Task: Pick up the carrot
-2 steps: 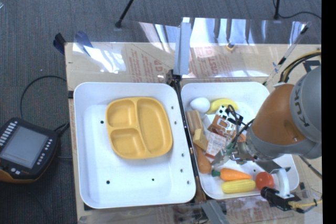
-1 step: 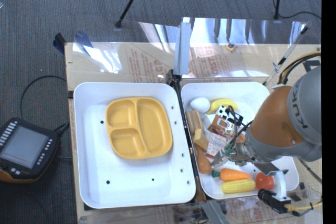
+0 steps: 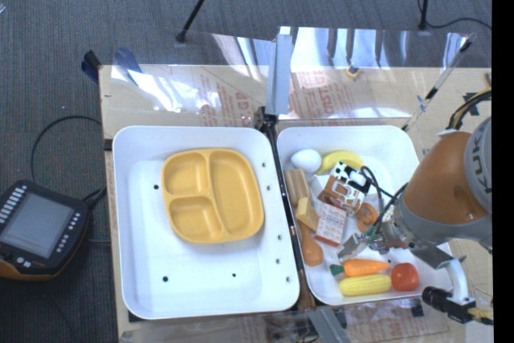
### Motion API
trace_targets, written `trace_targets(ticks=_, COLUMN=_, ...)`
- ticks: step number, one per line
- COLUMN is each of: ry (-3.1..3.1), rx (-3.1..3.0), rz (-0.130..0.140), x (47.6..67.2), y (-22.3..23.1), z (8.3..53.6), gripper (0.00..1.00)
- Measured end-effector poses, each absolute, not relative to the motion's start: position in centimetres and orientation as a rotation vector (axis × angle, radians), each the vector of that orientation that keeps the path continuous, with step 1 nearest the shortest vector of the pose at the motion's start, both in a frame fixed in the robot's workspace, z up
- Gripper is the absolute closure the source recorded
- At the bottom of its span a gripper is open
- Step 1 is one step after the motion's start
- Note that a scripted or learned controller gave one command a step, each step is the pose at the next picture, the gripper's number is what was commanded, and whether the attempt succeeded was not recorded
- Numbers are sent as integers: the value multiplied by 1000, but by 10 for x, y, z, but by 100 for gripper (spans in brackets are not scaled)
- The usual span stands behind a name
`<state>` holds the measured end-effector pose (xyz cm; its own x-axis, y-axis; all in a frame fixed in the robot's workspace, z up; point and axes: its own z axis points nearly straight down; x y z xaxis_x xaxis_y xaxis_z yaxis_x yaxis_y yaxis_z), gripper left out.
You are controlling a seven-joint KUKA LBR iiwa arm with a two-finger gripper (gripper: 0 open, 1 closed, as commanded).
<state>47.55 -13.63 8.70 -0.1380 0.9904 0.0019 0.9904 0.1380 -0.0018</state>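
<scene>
You have the table (image 3: 161, 92) under both bins. On the floor to its left lies a handheld pendant (image 3: 36, 229). The left bin (image 3: 136, 285) carries a yellow divided plate (image 3: 214, 194), lying flat near the bin's middle.

The right bin (image 3: 401, 142) is crowded. Along its left wall you see a wooden stick-like piece (image 3: 297, 185) and a brown oblong item (image 3: 311, 250); at the top, a white egg (image 3: 305, 160) just beside a banana (image 3: 339, 160). Below those sit a black-and-white piece (image 3: 345, 173) and small printed cartons (image 3: 331, 219).

The carrot (image 3: 364, 267) lies on its side near the bin's front edge, leaf end to the left, just above a corn cob (image 3: 365, 284) and just left of a tomato (image 3: 405, 276).

The gripper (image 3: 363, 242) hangs directly above the carrot, close to it. Whether the jaws are spread or pressed together you cannot tell here; they blur into the clutter, and contact with the carrot is possibly not made. The arm (image 3: 450, 181) enters from the right.
</scene>
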Motion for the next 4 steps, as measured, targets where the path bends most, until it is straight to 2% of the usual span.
trace_targets(ticks=1, ry=-2368, rx=-2061, rz=0, x=475, y=-136, z=87, gripper=0)
trace_targets(ticks=2, ry=-2419, rx=-2000, rz=0, x=519, y=-151, z=87, gripper=0)
trace_targets(ticks=3, ry=-2528, rx=-1856, rz=1, x=477, y=-111, z=86, gripper=0)
trace_targets(ticks=4, ry=-2669, rx=-1656, rz=-1, x=476, y=-159, z=87, gripper=0)
